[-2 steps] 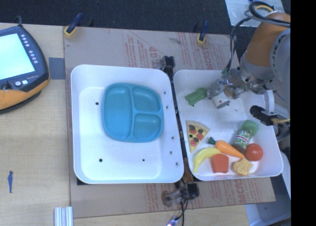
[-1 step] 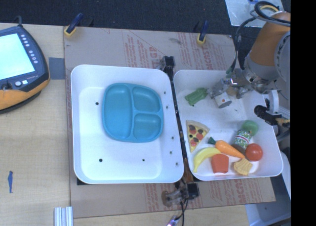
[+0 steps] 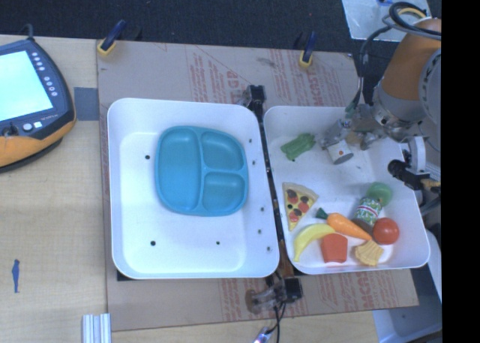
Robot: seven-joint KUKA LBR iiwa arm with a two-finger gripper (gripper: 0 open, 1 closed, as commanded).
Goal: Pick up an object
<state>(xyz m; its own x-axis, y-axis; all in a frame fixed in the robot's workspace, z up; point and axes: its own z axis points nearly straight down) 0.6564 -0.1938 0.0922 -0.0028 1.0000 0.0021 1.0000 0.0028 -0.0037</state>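
Right now the jaws (image 3: pixel 346 137) hover over the right bin (image 3: pixel 315 118) — grip state seemingly unreadable.

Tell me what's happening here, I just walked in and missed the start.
A robot arm reaches in from the right, its end effector low over the far part of the right bin, close to a green toy. The pizza slice, banana and carrot lie nearer. A blue plate sits in the left bin.

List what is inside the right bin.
In the right bin: green piece, pizza slice, banana, carrot, red block, tomato, green bottle, yellow piece. The arm covers the back corner.
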